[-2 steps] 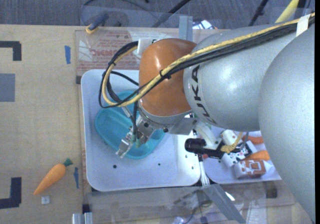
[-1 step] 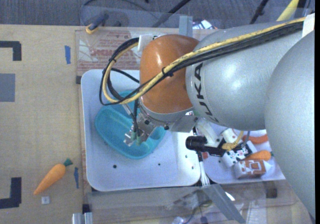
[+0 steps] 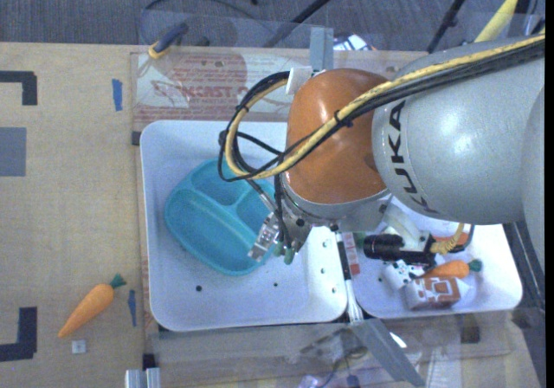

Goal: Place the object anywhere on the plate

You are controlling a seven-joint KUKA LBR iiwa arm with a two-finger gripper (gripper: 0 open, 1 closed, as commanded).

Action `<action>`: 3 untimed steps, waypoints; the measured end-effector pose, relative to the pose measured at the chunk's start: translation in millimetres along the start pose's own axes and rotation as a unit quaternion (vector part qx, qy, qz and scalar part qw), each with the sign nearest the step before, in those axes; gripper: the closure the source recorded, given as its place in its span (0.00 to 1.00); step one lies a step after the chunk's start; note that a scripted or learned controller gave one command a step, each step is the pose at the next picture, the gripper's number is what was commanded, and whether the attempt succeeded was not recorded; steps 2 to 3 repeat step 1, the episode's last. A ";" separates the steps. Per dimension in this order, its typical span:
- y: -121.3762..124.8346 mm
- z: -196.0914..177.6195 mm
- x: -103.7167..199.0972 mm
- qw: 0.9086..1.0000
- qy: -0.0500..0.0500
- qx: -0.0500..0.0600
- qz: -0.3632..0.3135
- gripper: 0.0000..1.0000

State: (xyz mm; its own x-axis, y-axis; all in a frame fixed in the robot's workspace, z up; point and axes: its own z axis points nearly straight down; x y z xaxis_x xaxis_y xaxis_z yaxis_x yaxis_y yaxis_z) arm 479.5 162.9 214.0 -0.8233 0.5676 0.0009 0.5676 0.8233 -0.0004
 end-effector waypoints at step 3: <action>0.9 8.7 -0.4 0.997 0.000 0.000 -0.080 1.00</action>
